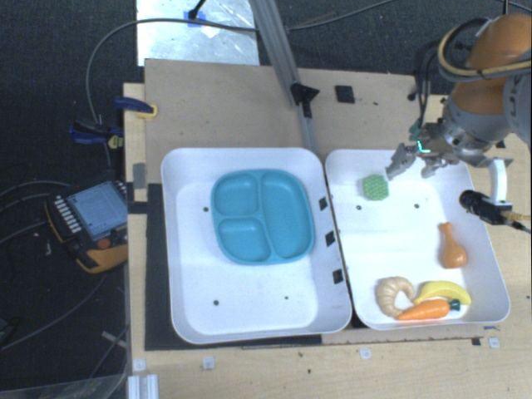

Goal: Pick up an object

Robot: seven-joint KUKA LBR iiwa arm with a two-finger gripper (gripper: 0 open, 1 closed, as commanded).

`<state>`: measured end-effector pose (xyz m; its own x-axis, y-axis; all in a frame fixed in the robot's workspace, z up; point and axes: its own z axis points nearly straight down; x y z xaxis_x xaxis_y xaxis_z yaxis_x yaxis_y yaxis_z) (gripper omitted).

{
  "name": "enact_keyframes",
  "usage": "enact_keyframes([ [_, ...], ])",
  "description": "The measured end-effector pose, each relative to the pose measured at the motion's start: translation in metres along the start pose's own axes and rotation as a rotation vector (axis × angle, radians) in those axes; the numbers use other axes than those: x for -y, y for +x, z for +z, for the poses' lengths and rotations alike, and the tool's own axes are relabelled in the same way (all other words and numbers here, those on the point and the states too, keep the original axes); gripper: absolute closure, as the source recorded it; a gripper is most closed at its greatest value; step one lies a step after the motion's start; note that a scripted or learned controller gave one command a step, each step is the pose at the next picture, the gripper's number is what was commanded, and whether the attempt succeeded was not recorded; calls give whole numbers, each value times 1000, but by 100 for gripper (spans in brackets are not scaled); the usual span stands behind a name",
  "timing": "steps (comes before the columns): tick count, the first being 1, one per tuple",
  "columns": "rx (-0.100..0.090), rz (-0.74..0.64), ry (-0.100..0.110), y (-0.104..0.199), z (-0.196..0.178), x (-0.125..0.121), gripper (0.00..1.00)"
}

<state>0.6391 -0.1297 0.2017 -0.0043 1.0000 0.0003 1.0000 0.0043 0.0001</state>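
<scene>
Jaws spread apart on the gripper (413, 161), two grey fingers splayed with nothing between them — hovering over the back edge of the right bin (490, 248), tilted down toward the bin floor. Just beside the nearer fingertip, a small green knobbly ball (376, 188), possibly a toy vegetable, lying free on the white floor; probably the closest candidate for a pick, and the open stance suits an approach to it. Further out in the same bin: an orange pear-shaped piece (451, 247) near the right wall, and at the front a huddle of a tan croissant-like shape (394, 293), a yellow banana (444, 291) and an orange carrot (426, 310), touching one another — crowded, likely harder to take singly. In the left bin (187, 289), a blue divided plate (263, 216) lying flat, well apart from the arm.

Hard to judge: height of the fingers above the floor, given the slanted look down. Wrist and orange band (497, 41) partly cut off at the upper right. A black fitting (482, 204) over the right wall — purpose unclear.
</scene>
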Motion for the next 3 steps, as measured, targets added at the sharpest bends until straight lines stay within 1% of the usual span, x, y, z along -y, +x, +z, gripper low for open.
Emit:
enact_keyframes([
  [1, 0, 0, -2, 0, -1, 0, 0],
  [2, 0, 2, 3, 2, 62, 3, 0],
  [3, 0, 3, 3, 2, 114, 4, 0],
])
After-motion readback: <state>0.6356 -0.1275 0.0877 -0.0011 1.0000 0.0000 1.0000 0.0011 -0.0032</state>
